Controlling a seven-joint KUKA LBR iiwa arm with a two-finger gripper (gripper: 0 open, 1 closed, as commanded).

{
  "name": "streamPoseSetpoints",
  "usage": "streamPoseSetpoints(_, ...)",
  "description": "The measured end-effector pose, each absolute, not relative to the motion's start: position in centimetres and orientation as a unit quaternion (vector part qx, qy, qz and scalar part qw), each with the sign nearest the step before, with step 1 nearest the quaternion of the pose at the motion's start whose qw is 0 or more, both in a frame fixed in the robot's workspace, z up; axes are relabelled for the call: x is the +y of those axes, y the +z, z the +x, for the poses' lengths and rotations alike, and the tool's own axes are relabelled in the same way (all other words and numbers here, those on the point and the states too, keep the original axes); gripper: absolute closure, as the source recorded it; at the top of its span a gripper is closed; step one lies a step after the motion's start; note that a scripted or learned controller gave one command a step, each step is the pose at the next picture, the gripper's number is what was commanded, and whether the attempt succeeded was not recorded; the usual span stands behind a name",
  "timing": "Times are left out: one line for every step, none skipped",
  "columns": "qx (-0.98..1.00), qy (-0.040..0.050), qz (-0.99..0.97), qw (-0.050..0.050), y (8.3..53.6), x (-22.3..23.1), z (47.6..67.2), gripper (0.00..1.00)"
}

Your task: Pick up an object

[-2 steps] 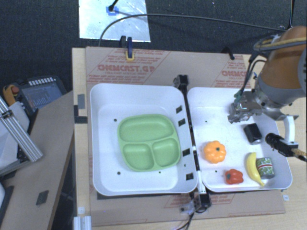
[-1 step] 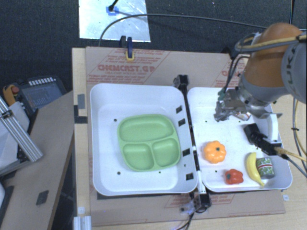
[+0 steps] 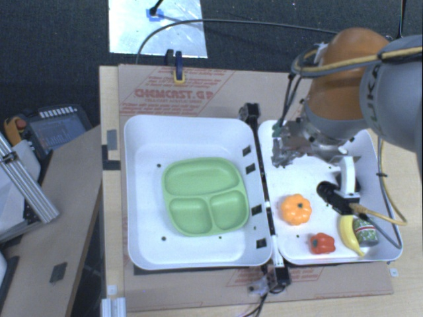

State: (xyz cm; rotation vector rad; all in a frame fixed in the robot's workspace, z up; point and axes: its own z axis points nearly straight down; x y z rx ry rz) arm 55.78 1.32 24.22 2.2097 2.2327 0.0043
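Inside the left bin (image 3: 145, 150), slightly toward 5 o'clock from centre: a green three-compartment plate (image 3: 203, 195), lying flat. Inside the right bin (image 3: 310, 177), at 10 o'clock: the gripper (image 3: 284, 152), low over the white floor near the corner. Impossible to tell how far open, or whether holding anything. At 8 o'clock, apart from the gripper: a small orange pumpkin (image 3: 296, 209). At 6 o'clock, near the front wall: a red pepper (image 3: 322, 243). At 5 o'clock: a yellow banana (image 3: 349, 234), touching a small bottle (image 3: 365, 233) just to its right. Overhead at 1 o'clock: the arm (image 3: 344, 78), reaching in from the right.
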Motion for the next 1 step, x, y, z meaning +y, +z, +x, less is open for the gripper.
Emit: streamPoseSetpoints(0.711, 0.0005, 0.704, -0.001, 23.42, 6.55, 54.30, 1.00)
